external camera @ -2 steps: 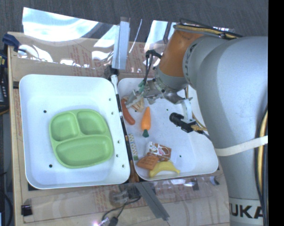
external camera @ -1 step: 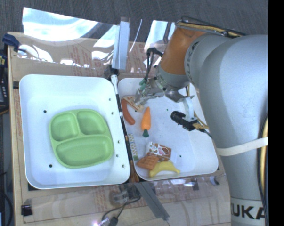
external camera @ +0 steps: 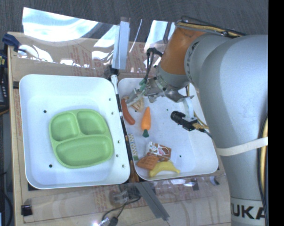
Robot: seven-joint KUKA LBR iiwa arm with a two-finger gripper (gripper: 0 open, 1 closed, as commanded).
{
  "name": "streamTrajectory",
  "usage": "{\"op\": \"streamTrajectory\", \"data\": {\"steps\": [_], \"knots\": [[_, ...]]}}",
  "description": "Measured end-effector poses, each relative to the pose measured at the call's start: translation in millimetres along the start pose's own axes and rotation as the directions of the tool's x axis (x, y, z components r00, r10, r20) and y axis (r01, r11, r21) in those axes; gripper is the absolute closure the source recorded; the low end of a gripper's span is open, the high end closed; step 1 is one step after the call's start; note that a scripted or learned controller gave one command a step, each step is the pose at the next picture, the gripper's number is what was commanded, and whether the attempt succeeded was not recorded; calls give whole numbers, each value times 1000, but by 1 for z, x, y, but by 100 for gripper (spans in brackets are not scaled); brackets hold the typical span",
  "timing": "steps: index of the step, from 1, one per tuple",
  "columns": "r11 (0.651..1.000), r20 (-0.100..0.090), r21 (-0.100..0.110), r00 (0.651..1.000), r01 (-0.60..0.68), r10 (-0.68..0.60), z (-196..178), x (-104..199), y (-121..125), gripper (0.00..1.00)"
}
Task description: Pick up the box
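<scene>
jaws (external camera: 144,89): at right bin's (external camera: 205,161) far-left corner, opening cannot be told | box (external camera: 159,150): near front edge of same bin, beside waffle (external camera: 148,162) and banana (external camera: 164,169) | risk: likely grabs carrot (external camera: 146,119) or sausage (external camera: 128,113) beside jaws, box well apart

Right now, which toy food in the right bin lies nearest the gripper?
The sausage, just below the gripper; the carrot lies slightly farther, the banana farthest.
</scene>
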State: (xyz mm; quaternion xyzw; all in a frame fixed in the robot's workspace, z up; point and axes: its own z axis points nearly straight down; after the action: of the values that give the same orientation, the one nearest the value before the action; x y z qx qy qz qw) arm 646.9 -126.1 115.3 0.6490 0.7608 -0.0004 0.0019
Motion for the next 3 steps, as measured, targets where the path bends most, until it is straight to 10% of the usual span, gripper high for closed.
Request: {"op": "streamTrajectory", "data": {"steps": [1, 2, 3], "knots": [[999, 4, -4, 999, 45, -45, 19, 13, -3, 0], [999, -1, -4, 999, 49, -49, 9, 15, -2, 100], [999, 0, -3, 999, 48, -48, 9, 15, -3, 0]]}}
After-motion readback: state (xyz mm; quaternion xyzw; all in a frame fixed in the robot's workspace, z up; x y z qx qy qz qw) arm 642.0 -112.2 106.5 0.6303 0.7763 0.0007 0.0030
